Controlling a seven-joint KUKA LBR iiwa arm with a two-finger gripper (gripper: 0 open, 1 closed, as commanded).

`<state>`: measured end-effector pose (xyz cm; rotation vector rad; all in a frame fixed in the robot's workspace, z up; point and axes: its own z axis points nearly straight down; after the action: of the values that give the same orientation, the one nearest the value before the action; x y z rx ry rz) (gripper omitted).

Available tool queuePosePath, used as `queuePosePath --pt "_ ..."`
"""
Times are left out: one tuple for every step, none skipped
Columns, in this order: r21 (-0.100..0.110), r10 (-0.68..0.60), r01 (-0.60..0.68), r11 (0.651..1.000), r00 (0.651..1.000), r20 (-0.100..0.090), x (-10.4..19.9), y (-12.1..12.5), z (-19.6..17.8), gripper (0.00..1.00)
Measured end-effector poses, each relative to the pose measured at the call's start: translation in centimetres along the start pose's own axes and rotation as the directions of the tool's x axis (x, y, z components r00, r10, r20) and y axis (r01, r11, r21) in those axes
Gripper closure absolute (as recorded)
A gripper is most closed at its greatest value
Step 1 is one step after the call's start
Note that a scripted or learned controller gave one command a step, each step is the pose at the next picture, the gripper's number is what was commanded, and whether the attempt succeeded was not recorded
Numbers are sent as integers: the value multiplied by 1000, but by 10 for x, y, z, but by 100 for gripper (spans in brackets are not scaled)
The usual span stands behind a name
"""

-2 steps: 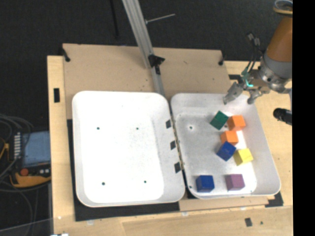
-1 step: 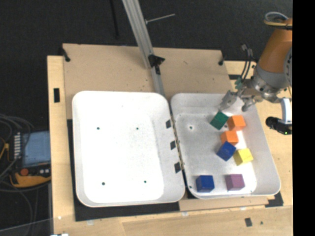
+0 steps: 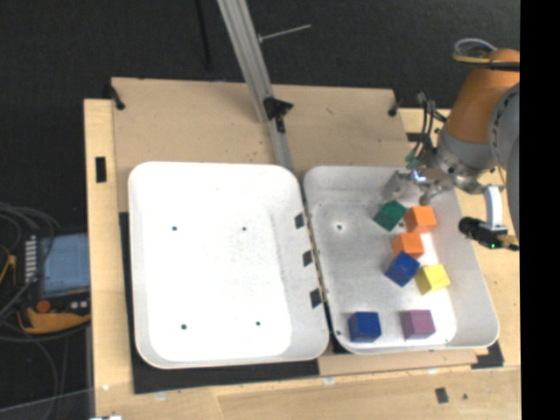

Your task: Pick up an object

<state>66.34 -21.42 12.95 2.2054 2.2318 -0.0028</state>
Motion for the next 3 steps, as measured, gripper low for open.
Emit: queuePosePath --pt "-8 3 -3 1000 1000 0 -1 3 29 0" --pt "-25 -3 4 1000 1000 1 1 8 12 100" --pt "-8 4 -4 1000 1000 -2 2 3 -51 100"
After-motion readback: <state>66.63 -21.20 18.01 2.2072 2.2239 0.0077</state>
